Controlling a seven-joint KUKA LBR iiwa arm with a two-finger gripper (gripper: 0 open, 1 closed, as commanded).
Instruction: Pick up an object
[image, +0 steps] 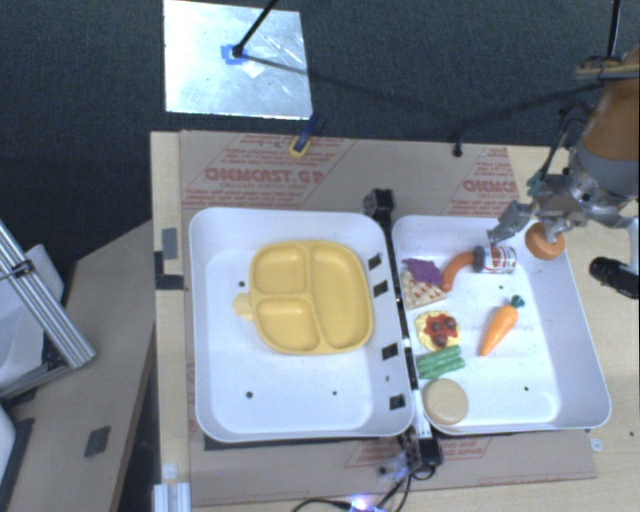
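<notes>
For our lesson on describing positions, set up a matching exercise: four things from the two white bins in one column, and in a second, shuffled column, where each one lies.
Things:
1. yellow three-compartment plastic plate
2. orange toy carrot with green top
3. round tan toy cookie
4. purple toy piece

Places:
A. near corner of the right bin, by the divider
B. middle of the left bin
C. far part of the right bin, by the divider
D. middle of the right bin

Pairs: 1-B, 2-D, 3-A, 4-C

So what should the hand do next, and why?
Probably drop a little lower toward the small can. The hand hovers at the right bin's far edge, right above that can, and I see nothing held between its fingers.
</notes>
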